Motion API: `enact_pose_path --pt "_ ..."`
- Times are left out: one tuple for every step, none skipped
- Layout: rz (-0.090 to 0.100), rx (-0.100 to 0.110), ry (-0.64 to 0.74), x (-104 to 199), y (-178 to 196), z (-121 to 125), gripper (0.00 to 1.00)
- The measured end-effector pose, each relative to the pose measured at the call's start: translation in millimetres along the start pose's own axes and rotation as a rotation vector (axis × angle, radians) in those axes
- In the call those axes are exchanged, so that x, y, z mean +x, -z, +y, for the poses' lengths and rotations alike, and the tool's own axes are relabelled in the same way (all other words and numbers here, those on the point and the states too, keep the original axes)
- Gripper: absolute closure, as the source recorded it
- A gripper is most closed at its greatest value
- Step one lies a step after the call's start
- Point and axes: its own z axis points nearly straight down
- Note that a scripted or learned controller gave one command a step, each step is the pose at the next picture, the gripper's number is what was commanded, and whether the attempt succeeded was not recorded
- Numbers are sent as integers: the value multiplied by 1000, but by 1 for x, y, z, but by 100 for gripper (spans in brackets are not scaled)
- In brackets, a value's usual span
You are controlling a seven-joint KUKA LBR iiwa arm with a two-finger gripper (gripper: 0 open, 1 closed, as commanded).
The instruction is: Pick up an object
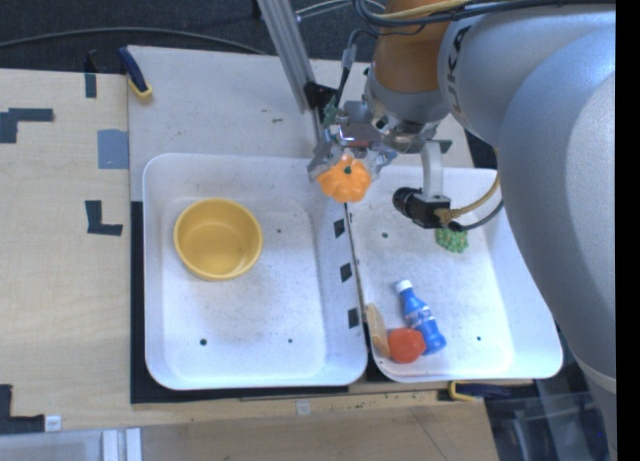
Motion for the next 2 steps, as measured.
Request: enact_pose_path --pt "-1 2 -1 45 -15 15 100" --pt "-3 2 -4 42 -13 15 0"
